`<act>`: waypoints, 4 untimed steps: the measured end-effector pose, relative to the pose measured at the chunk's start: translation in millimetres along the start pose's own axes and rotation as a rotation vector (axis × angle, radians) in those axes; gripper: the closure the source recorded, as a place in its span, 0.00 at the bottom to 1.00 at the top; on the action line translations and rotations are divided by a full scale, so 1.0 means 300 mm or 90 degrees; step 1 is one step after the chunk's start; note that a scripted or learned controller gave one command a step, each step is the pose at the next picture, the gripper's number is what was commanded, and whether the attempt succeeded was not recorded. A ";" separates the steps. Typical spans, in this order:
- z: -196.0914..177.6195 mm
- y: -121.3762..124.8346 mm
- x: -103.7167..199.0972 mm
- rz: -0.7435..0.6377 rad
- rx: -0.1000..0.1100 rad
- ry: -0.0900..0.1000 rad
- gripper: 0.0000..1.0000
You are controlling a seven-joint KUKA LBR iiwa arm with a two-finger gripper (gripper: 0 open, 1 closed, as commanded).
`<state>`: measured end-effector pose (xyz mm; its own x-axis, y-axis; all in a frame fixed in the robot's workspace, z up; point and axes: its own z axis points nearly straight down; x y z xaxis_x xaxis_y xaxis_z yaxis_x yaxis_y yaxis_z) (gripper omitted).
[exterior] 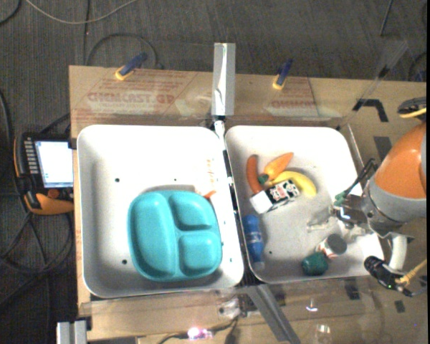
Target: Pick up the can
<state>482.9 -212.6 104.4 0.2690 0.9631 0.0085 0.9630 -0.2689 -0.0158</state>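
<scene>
The slim blue can [253, 238] lies flat along the right white bin's [342, 144] left wall — below a white box [261, 202]. The gripper [338, 213] hangs near the bin's right side, well apart — whether it's open, I cannot tell.

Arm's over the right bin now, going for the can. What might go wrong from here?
1. The blue can lies on its side against the right bin's left wall, so the gripper may lack room to straddle it.
2. The arm sits at the bin's far right edge; reaching across could knock the green object or the banana.
</scene>
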 end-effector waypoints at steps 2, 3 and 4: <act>-0.020 0.197 0.115 0.109 -0.005 -0.007 1.00; 0.043 0.155 0.096 0.071 -0.017 -0.004 1.00; -0.401 0.354 0.189 0.387 -0.007 -0.008 1.00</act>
<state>602.1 -188.0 223.5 0.7712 0.6365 -0.0101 0.6365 -0.7713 -0.0038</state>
